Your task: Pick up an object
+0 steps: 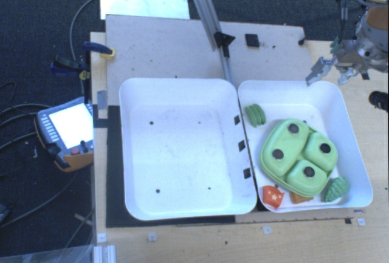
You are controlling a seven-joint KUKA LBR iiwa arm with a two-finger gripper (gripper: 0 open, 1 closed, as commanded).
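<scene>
The right bin [340, 101] holds a large light-green sectioned tray [299, 157] with three dark dots, lying upside down. A small ribbed green piece [255, 115] lies near the bin's left wall. Along the bin's front edge sit a red piece with a star [273, 196], an orange piece [299, 198] and a dark-green ridged piece [335, 189]. My gripper [332, 70] hangs above the far right corner of the right bin, with its fingers spread apart and nothing between them.
The left bin [137, 134] sits beside the right one. A metal pole [203, 3] slants across the back board. A black clip [252, 40] lies on the board. A handheld pendant [65, 131] rests off the bench at left, with cables around it.
</scene>
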